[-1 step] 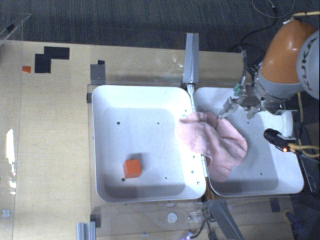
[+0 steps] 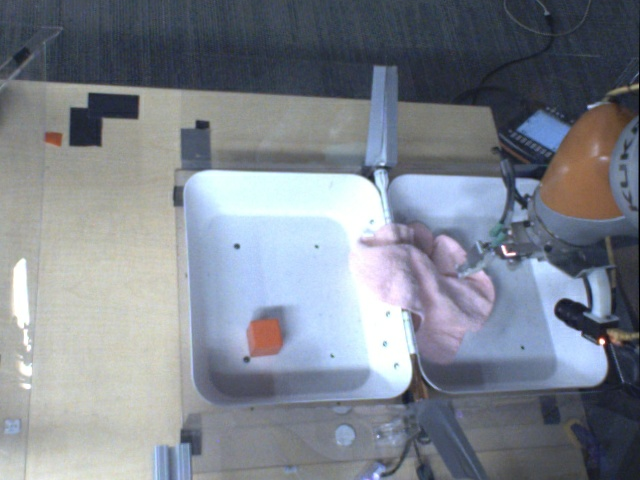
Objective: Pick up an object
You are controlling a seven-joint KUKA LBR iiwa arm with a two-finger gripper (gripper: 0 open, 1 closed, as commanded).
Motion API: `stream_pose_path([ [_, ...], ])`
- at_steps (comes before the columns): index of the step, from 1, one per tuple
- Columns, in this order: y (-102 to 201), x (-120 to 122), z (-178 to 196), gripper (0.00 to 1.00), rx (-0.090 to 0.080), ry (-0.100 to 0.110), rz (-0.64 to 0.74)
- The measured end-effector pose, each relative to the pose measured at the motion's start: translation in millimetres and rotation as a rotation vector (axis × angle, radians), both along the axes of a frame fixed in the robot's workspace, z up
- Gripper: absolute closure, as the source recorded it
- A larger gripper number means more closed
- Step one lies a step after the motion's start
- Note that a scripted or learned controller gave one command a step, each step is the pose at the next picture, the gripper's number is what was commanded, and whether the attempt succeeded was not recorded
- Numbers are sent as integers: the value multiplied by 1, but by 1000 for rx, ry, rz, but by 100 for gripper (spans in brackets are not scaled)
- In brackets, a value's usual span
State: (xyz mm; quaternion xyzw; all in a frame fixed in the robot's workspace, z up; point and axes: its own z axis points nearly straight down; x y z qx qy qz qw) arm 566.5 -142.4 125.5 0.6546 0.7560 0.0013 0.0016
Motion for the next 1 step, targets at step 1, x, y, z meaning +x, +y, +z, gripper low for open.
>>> stream_pose_path([
  [1, 28, -16, -33, 0, -4, -15, 119],
])
